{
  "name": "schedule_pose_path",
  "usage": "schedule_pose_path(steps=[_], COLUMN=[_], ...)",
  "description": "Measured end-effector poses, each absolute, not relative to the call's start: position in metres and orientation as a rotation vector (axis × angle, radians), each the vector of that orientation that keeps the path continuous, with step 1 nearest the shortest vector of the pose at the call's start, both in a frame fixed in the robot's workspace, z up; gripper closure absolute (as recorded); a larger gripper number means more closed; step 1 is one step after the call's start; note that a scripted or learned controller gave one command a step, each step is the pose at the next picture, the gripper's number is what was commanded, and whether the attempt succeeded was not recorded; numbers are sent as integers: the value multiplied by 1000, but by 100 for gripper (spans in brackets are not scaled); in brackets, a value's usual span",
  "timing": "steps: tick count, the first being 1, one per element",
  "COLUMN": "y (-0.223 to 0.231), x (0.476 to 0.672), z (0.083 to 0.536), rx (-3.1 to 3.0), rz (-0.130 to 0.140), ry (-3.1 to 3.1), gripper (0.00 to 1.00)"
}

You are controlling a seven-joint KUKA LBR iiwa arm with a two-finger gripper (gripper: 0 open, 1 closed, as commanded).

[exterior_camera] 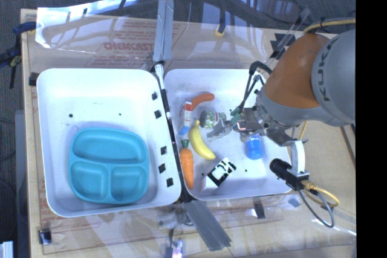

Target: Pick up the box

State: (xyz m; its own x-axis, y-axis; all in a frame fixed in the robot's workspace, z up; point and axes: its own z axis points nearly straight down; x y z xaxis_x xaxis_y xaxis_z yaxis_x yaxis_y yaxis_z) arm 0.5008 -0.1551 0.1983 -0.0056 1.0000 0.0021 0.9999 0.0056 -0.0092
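Observation:
The box (221, 171) is small, black and white, and lies tilted near the front wall of the right bin (266, 185). My gripper (228, 124) reaches in from the right and hangs over the middle of that bin, up and slightly right of the box and apart from it. It sits close to a small clear and green object (209, 118). The grey arm with its orange band (296, 72) hides the bin's right part.
A yellow banana (201, 141), an orange carrot (187, 167), a red sausage (201, 98) and a blue bottle (254, 146) also lie in the right bin. The left bin (91, 90) holds a blue divided tray (109, 164).

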Motion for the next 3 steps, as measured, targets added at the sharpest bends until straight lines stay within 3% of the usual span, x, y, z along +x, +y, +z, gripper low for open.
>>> schedule_pose_path(steps=[1,2,3], y=[-166,-179,-178], x=[557,607,607], z=[180,88,94], rx=[-2215,-2194,-2186], rz=[8,6,11], ry=[-2220,-2244,-2244], gripper=[0,0,100])
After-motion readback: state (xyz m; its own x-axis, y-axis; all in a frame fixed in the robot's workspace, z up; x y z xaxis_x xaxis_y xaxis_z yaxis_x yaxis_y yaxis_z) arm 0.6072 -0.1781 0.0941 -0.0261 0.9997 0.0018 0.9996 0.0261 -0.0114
